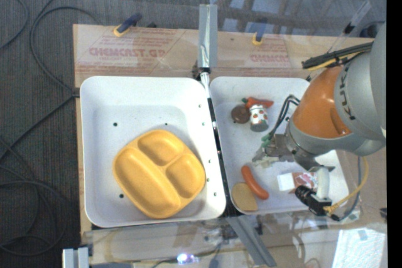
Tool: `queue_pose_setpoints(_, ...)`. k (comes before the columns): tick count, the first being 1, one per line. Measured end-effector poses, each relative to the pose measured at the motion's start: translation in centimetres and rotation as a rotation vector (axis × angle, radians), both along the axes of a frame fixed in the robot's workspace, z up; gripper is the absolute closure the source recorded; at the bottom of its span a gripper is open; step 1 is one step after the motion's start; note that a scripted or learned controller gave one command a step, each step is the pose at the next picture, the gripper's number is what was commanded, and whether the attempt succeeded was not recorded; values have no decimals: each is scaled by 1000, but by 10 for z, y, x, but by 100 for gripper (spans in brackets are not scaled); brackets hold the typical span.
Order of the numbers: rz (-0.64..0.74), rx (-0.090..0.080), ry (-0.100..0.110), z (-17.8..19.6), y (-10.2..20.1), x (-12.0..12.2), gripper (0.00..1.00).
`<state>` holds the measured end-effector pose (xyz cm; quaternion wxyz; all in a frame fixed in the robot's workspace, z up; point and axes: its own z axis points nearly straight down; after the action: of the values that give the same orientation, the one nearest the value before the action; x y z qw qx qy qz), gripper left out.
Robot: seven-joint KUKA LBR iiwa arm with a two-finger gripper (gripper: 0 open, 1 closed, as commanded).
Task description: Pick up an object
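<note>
Sausage point(255, 182), red and slim, lies slantwise near the right bin's point(220, 135) front edge, beside a tan cookie point(244, 197). Open white floor separates it from the left wall. The gripper point(271, 154) hovers just above; grip state unclear.

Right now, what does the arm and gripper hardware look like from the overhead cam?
The arm is a rounded grey casing with a glossy orange band above the wrist and part of dark lettering on the grey shell. Black cables run along the wrist, and a yellow cable loops below it. The gripper is a small cluster of dark and metallic parts, too small to make out further.
</note>
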<state>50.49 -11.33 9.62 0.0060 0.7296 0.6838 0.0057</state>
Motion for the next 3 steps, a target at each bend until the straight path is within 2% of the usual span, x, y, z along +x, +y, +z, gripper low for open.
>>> queue_pose_setpoints(1, 0, 0, 0, 0, 0, 0, 0)
queue_pose_setpoints(2, -26, -10, -6, -6, 14, -14, 0)
queue_pose_setpoints(3, 220, -8, 1, -7, 8, -15, 0)
